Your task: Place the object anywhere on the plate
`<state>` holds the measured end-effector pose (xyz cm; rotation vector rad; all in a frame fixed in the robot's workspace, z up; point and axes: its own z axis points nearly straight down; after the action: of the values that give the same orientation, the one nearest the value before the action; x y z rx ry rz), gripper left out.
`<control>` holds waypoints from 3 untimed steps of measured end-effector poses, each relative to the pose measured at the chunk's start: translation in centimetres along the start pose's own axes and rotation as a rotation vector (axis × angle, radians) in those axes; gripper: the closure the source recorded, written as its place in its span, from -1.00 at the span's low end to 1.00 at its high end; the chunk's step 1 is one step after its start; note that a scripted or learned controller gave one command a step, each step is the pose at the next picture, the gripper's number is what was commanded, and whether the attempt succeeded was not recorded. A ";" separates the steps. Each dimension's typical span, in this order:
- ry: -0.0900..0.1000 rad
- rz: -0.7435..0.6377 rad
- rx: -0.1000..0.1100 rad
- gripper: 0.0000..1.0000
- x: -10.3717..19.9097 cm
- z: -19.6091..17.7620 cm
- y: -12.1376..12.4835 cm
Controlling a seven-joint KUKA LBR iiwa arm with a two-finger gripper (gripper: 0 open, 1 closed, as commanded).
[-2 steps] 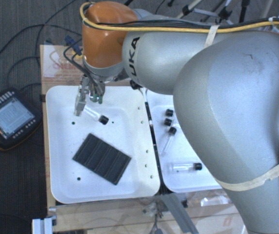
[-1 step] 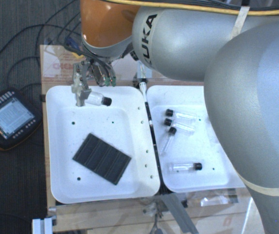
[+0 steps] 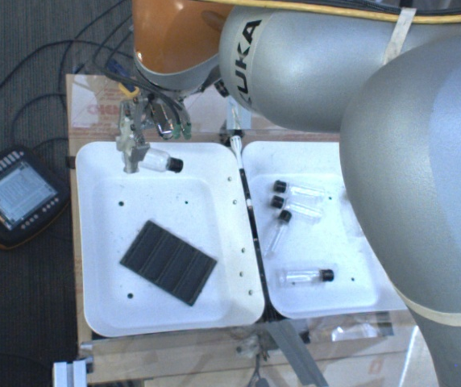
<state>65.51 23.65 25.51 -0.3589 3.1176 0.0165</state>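
A wooden bench (image 3: 85,103) bears two white bins (image 3: 101,297) (image 3: 359,297) side by side.

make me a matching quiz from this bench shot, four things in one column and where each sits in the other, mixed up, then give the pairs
Things:
1. dark ribbed plate
2. gripper
3. cluster of three black-capped vials
4. handheld control pendant

Places:
A. upper part of the right bin
B. on the floor, left of the bench
C. over the far left corner of the left bin, by a clear vial with a black cap
D. lying flat in the lower middle of the left bin

Pairs: 1-D, 2-C, 3-A, 4-B
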 end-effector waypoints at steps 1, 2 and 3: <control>0.005 -0.919 0.001 1.00 -0.1 1.1 -0.2; -0.001 -0.916 -0.007 1.00 -0.2 0.2 0.0; -0.006 -0.912 -0.014 1.00 -0.3 -0.7 0.1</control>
<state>65.77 23.83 26.24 -1.6912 2.6334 0.0344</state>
